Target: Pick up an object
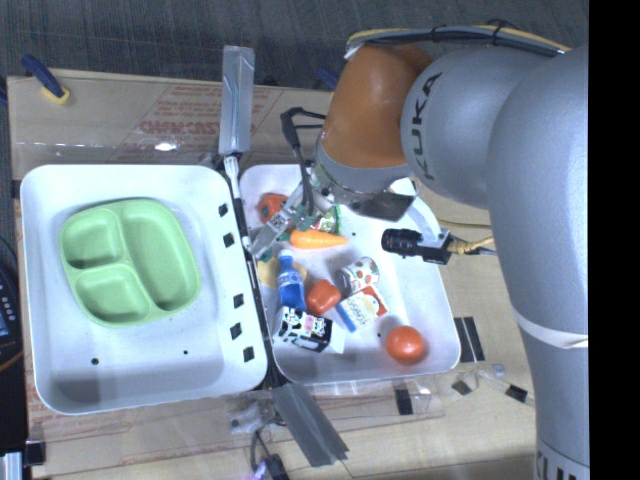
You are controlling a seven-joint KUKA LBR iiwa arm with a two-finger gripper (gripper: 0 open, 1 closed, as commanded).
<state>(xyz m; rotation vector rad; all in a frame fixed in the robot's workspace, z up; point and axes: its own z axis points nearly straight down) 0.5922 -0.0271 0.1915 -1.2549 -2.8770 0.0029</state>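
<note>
The gripper (285, 218) reaches down into the right bin (440, 313) near its upper left corner, hanging from the grey arm (500, 118) that crosses in from the right with its orange band (365, 108) just above the wrist. Its metal end sits just beside a toy carrot (318, 238) and close to a red object (270, 206) that is partly hidden behind it. Whether it is open, closed or gripping anything cannot be told; nothing is plainly seen held.

The things worth picking all lie in this right bin, crowded toward its left and middle. Below the carrot stands a small blue bottle (290, 283), then a red pepper-like piece (322, 296), a little printed carton (360, 275) with a blue-edged packet (355, 311) beside it, a black-and-white patterned box (303, 330) near the lower left, and a red tomato (405, 343) lying apart toward the lower right. The clutter near the wall probably makes a clean grasp there awkward.

The left bin (40, 268) holds a green divided tray (125, 258), well away from the arm.
</note>
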